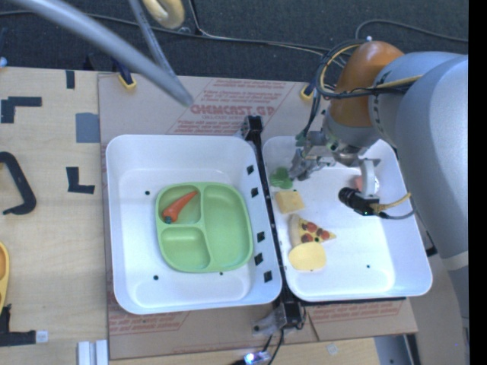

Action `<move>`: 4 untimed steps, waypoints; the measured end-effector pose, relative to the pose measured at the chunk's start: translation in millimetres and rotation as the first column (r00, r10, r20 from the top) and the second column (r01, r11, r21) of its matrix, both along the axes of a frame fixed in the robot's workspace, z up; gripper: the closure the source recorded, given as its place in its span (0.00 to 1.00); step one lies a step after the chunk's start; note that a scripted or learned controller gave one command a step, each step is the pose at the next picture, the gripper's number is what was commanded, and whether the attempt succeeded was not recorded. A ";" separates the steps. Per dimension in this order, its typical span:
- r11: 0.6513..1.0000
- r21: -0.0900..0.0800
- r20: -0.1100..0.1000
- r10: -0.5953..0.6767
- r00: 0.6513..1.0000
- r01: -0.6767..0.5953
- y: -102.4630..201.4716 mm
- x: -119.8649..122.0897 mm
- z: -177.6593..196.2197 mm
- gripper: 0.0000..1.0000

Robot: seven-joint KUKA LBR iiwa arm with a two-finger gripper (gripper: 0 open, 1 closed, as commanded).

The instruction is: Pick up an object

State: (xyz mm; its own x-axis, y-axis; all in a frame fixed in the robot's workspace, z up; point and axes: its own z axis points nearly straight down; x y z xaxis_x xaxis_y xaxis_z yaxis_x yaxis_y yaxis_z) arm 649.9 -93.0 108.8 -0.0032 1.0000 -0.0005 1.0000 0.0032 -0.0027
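My gripper (297,170) hangs low over the back left part of the right bin (396,268), under the orange wrist band. Its tip is right beside a small green object (280,179) near the bin's left wall, touching it or nearly so. Just in front of that lies a pale yellow square piece (288,201). Farther forward are a toy pizza slice (311,233) and a round yellow piece (307,258). A small red object (357,181) lies to the gripper's right, partly behind a black fitting.
The left bin (129,280) holds a green divided plate (228,238) with an orange toy carrot (178,204) in its back left compartment. A black divider clip line runs between the bins. The grey arm covers the right bin's back right corner.
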 end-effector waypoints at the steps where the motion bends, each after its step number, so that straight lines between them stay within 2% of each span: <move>1: 1.000 0.000 0.008 -0.001 1.000 0.001 -1.1 4.2 63.3 1.00; 2: 1.000 0.001 0.007 -0.002 1.000 0.002 -0.6 5.1 116.7 1.00; 3: 1.000 0.000 0.000 0.000 1.000 0.000 48.3 -1.2 106.0 1.00; 4: 1.000 0.002 0.001 0.002 1.000 -0.002 104.1 -13.7 117.6 1.00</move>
